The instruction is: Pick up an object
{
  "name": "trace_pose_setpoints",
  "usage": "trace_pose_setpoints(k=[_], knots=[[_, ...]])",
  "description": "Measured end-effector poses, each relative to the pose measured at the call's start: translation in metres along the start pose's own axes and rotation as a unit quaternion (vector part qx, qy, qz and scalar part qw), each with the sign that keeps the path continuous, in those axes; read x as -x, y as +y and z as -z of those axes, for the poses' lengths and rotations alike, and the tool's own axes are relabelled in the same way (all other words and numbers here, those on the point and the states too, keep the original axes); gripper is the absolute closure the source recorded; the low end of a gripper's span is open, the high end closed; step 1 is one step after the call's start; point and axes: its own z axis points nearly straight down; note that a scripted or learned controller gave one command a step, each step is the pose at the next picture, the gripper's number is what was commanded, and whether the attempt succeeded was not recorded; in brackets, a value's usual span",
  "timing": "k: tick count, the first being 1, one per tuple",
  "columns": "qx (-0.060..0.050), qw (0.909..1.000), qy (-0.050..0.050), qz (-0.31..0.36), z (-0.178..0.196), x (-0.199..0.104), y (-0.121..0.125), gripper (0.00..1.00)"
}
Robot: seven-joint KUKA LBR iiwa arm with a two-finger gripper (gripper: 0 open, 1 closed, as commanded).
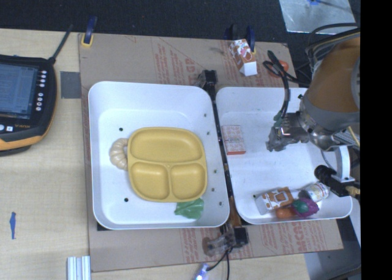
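Worktop (55, 205) carries two white bins side by side. I see the hand (277, 141) over the right bin (257, 107), above bare floor near its middle; I cannot tell its state. Nothing sits between it and the bin floor that I can make out. A small carton (277, 198), a can (316, 192) and coloured toys (300, 209) cluster at this bin's near wall. The left bin (104, 104) holds a yellow divided tray (167, 163).
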Motion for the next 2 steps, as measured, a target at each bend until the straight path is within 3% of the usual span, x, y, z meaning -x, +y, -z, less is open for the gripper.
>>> trace_pose_setpoints(k=[2], knots=[[-0.001,1.0,0.0,0.003,0.0199,0.0014,-0.0001,1.0]])
